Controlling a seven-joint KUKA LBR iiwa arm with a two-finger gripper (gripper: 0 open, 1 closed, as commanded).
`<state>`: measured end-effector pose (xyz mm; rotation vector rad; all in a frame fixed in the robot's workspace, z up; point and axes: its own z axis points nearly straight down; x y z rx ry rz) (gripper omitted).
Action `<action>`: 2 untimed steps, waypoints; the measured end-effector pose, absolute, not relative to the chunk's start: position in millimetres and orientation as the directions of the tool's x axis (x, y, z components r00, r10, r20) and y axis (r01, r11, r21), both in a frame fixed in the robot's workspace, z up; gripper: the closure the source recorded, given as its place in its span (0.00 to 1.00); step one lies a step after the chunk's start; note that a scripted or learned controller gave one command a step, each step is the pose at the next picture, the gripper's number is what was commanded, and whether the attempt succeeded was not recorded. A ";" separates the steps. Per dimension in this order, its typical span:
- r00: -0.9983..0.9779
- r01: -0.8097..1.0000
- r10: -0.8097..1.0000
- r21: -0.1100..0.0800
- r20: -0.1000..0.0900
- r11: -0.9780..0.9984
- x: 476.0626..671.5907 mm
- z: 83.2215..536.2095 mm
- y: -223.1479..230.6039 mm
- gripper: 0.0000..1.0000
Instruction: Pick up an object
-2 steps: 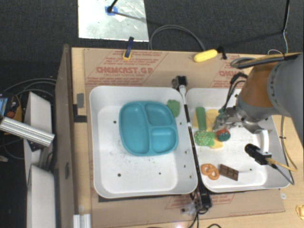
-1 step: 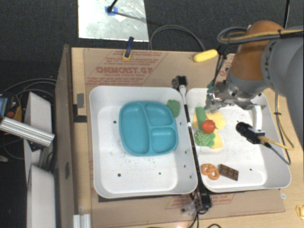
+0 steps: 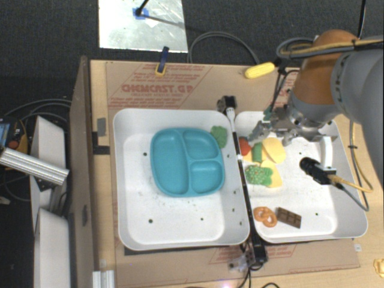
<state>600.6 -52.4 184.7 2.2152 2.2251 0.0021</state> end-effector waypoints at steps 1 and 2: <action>0.004 1.000 1.000 -0.005 0.002 -0.004 554.8 104.4 -89.2 0.00; -0.003 1.000 1.000 0.003 0.000 0.003 558.2 118.1 -87.0 1.00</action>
